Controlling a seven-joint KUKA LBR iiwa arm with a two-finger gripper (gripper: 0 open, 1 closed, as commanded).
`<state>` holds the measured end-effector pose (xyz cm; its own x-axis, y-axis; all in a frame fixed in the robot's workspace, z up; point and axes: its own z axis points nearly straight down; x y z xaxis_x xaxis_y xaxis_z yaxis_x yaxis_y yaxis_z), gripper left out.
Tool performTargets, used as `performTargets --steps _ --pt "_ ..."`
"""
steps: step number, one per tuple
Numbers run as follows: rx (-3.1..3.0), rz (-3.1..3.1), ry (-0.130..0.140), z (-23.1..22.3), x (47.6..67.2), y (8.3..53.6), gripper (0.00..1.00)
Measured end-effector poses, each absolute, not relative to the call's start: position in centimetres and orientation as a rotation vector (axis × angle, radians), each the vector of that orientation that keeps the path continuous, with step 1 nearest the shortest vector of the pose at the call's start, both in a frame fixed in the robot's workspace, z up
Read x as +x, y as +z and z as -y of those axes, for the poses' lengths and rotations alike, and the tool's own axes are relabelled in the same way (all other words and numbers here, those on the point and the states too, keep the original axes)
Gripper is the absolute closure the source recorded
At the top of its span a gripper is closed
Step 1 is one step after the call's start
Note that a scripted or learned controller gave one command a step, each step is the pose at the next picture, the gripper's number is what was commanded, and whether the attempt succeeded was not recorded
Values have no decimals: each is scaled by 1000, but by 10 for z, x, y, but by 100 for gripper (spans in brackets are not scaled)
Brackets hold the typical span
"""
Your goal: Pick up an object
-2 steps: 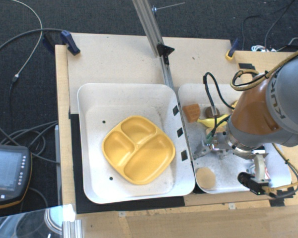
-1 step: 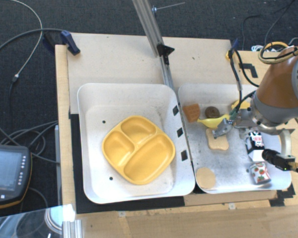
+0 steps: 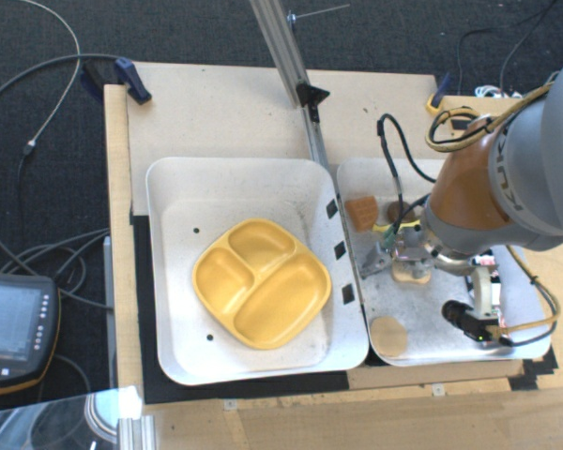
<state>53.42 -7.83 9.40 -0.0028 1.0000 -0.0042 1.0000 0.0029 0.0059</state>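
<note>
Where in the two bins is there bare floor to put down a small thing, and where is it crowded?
Left bin: bare floor all round the yellow plate, widest toward the far wall. Right bin: a small bare patch between the gripper and the tan disc. Crowded around the gripper, with the brown block beside it.

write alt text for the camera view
A grey and orange arm reaches into the right bin, its hand low beside a brown block, with a tan disc near the bin's front edge. The left bin holds a yellow divided plate.
</note>
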Motion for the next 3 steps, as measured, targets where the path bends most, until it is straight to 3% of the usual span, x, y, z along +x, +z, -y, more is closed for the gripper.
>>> performTargets --steps 1,2,3 --pt "2228 -2222 -2 80 480 123 0" --pt "2220 -2211 4 129 478 185 0" --pt "2221 -2220 1 125 477 182 0"
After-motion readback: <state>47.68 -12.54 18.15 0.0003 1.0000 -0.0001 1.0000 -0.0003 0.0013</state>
